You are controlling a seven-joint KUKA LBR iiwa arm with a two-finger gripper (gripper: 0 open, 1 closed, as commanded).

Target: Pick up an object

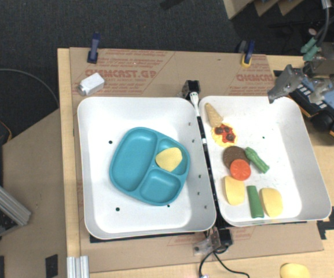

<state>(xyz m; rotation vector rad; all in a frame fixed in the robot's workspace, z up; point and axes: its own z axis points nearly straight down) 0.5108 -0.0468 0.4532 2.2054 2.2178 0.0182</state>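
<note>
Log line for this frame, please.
gripper: above right bin's far right corner, holding nothing seen | blue tray: left bin, yellow piece in it | toy food: right bin

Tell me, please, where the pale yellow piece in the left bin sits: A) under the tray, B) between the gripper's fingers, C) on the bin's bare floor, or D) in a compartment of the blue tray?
D: the yellow piece lies inside the upper right compartment of the blue tray in the left bin.

Two small clamps, blue [94, 47] and yellow-blue [247, 52], grip the brown cardboard-covered tabletop's [155, 68] far edge; a white block [91, 84] lies near the blue one.
</note>
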